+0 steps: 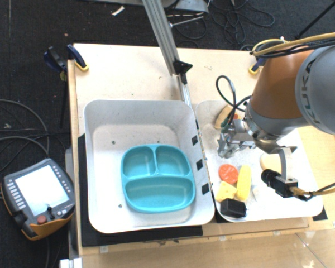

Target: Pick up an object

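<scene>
The pale wooden bench (128,71) fills the middle of the frame, smooth and matt, on a dark floor strewn with cables. The arm (293,91), a bulky grey casing with a glossy orange band, comes in from the right edge and covers much of the right bin. The left bin (100,116), a shallow white plastic tray with rounded corners, sits centre-left; in its lower middle lies a turquoise divided plate (156,177), smooth plastic, with two small compartments at the top and one long one below. The right bin (312,205) shows in the lower right of the frame.

A handheld control pendant (36,197) with a pale screen lies at the lower left, off the bench.

The gripper (230,145), bare metal, hangs low over the upper left part of the right bin; whether it is spread or closed cannot be told, and nothing is seen held in it.

The graspable objects lie just below it, close together: a yellow corn-like cob (244,183), long and rounded; a yellow wedge (225,192) touching its left side; a flat red-orange round piece (229,173) above the wedge; and a small black block (233,207) at the bin's lower rim. A cream rounded piece (269,162) peeks out to the right.
</scene>
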{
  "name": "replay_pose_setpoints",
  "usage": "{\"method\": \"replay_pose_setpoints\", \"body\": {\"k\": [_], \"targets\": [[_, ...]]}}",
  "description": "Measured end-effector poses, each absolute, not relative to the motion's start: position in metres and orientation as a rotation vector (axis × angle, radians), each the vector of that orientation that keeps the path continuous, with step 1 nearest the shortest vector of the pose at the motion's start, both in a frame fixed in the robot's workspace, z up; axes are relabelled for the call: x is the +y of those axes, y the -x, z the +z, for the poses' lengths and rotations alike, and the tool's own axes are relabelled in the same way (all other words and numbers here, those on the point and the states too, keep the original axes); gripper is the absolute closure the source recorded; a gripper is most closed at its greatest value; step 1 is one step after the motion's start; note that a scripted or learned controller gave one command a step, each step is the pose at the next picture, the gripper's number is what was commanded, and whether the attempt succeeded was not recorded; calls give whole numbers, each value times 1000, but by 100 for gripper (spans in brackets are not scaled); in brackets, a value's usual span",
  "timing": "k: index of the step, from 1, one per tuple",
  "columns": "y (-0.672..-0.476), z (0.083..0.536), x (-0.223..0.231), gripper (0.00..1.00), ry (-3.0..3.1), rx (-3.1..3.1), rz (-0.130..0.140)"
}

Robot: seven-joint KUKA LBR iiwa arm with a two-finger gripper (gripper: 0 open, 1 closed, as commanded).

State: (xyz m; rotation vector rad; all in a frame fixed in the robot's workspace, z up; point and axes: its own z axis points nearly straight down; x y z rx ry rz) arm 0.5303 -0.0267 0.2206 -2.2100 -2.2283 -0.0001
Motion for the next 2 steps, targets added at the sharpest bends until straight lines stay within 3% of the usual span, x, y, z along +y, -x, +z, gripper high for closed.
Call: {"method": "replay_pose_setpoints", "body": {"k": [2], "targets": [[-521,233,77,100,2211,-2230,-4]]}}
